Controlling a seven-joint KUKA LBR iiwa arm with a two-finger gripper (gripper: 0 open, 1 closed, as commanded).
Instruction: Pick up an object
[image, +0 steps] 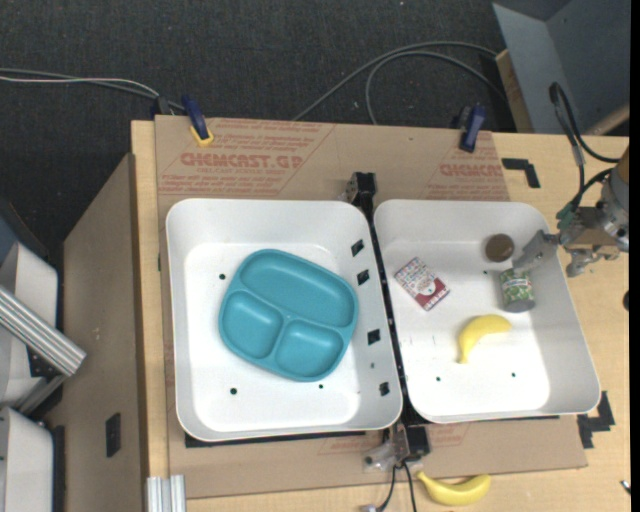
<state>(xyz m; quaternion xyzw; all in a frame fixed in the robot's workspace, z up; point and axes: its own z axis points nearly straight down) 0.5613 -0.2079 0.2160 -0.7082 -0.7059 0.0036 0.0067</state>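
Where dark carpet (300, 50) ends, cardboard-topped bench (300, 150) begins.

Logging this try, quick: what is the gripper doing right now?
Gripper: at the right bin's far right, above a small green packet; open or closed cannot be told.

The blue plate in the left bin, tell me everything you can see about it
The blue plate is a teal, rounded-corner tray that looks like plastic, split by raised ridges into three compartments: one wide and two smaller. It lies flat, face up, turned slightly askew, on the floor of the left bin, touching nothing else.
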